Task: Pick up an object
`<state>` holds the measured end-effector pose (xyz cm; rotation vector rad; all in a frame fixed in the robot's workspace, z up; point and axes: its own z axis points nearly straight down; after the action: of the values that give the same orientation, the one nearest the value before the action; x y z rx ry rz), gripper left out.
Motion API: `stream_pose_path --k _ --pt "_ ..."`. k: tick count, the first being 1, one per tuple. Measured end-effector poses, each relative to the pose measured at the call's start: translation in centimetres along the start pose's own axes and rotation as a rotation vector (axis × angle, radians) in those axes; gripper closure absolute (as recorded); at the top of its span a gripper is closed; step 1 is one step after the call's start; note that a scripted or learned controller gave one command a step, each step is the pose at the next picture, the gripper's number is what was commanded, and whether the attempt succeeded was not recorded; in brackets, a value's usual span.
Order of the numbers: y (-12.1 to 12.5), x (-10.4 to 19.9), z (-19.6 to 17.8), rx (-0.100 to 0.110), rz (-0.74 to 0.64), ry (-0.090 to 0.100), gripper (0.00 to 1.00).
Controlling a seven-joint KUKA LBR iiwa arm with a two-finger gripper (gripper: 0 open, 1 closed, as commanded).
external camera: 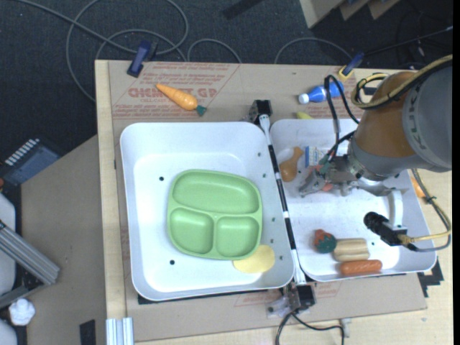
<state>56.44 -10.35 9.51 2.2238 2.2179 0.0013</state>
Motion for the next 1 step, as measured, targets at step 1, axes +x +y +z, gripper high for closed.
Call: stream_pose_path --k 1 --pt "4.97 0.37 1.05 0.001 -0.003 0.000 0.00"
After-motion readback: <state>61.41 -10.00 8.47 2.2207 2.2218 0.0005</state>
